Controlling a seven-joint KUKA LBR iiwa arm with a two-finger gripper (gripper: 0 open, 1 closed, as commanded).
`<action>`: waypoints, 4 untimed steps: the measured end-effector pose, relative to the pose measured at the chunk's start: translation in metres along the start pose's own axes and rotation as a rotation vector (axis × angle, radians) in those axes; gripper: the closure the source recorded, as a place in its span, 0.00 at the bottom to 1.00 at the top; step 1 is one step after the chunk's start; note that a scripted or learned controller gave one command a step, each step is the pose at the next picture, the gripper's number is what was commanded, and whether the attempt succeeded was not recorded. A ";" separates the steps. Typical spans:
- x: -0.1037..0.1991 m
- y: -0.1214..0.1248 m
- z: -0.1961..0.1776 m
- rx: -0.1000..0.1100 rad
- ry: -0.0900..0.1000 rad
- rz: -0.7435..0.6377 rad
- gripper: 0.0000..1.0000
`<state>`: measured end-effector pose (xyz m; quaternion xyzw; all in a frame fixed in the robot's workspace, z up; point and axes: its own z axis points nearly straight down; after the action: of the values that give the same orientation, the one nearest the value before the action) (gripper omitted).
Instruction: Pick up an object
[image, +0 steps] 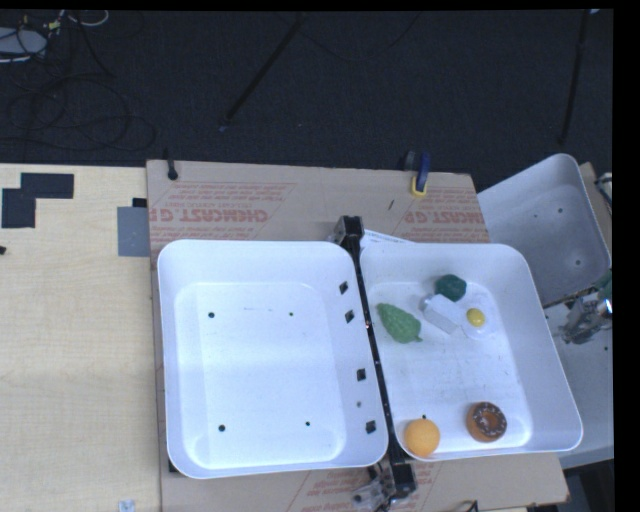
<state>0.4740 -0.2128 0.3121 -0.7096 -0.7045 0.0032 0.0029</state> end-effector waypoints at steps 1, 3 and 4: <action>0.001 0.000 0.136 0.008 0.007 -0.007 1.00; 0.043 0.008 0.162 0.007 0.008 -0.010 1.00; 0.039 0.009 0.154 -0.005 0.002 -0.005 0.00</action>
<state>0.4823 -0.1740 0.1582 -0.7080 -0.7062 0.0007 0.0017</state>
